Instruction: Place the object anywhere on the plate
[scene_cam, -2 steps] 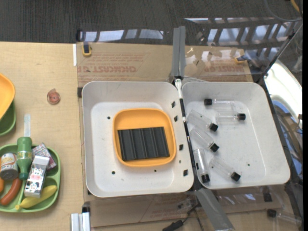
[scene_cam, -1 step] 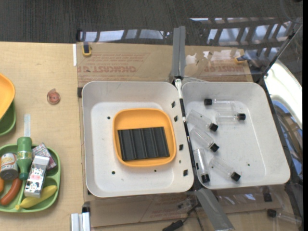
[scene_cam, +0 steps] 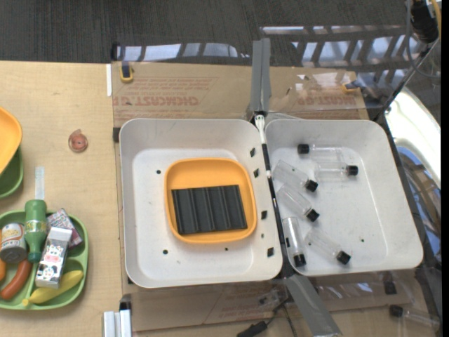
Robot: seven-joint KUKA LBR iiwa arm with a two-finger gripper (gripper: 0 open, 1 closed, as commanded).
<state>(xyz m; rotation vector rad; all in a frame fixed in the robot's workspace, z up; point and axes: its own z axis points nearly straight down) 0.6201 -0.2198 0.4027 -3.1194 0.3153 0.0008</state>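
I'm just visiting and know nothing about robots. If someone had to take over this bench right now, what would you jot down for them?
Hand: nothing to report on it from this camera.
Plate: the orange plate sits in the left bin, with a dark ribbed insert lying on it.
Objects: six clear vials with black caps lie scattered in the right bin, none upright as far as I can tell.
Done: nothing yet; no vial is on the plate.
Left: pick one vial from the right bin and set it anywhere on the plate.
Aside: toy food on a green tray lies on the table to the left, not part of the job.
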